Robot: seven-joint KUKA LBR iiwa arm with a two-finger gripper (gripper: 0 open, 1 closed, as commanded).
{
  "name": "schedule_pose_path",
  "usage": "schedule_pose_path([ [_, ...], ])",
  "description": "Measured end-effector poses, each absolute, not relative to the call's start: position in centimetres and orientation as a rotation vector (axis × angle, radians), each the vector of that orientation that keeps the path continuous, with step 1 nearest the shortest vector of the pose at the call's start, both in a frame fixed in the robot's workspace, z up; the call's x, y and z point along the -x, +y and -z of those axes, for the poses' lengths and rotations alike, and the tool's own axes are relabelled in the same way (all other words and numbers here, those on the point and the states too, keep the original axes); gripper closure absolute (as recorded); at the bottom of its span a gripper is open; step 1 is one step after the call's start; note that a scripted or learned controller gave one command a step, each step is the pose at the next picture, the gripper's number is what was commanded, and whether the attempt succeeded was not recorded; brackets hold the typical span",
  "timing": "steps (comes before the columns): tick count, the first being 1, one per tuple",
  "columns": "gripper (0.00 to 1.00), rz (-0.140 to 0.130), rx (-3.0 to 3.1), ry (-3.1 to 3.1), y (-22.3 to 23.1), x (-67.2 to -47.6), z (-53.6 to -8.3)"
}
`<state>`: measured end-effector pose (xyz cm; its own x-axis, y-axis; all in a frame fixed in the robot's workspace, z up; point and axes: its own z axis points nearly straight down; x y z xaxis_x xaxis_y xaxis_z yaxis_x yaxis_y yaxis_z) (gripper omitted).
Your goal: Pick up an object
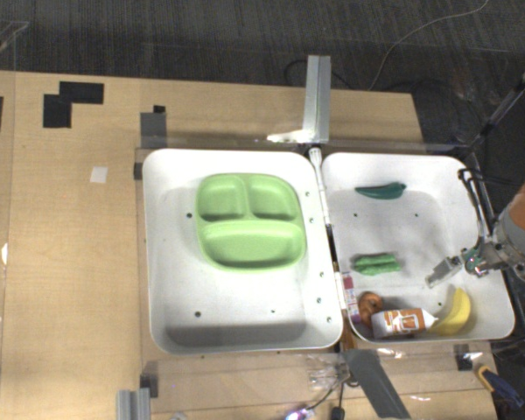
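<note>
Gripper [444,269] above one banana [456,311] — two bins [157,261]

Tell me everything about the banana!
The banana is yellow, curved and unpeeled, and looks whole. It lies flat near the front right corner of the right bin, its lower end against or just beside the white bottle with an orange label. The pincer hangs just above it, to the left, not touching it.

A single fixed camera looks down at a slant from above the wooden bench [61,261], far enough back to frame both white bins: the left bin [166,313] near center, the right bin [437,169] beside it. Dark floor, probably carpet, lies beyond the bench's far edge.
</note>
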<state>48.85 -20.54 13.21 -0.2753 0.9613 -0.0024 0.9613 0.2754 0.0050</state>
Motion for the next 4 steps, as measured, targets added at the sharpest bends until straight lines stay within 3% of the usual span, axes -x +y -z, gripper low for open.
schedule_pose_path([
  [1,0.0,-0.003,-1.797,2.57,-20.6,-48.9,-14.5],
  [3,0.0,-0.004,-1.433,2.781,-20.7,-49.1,-9.2],
  [4,0.0,-0.011,-1.532,2.725,-17.6,-60.2,-9.1],
])
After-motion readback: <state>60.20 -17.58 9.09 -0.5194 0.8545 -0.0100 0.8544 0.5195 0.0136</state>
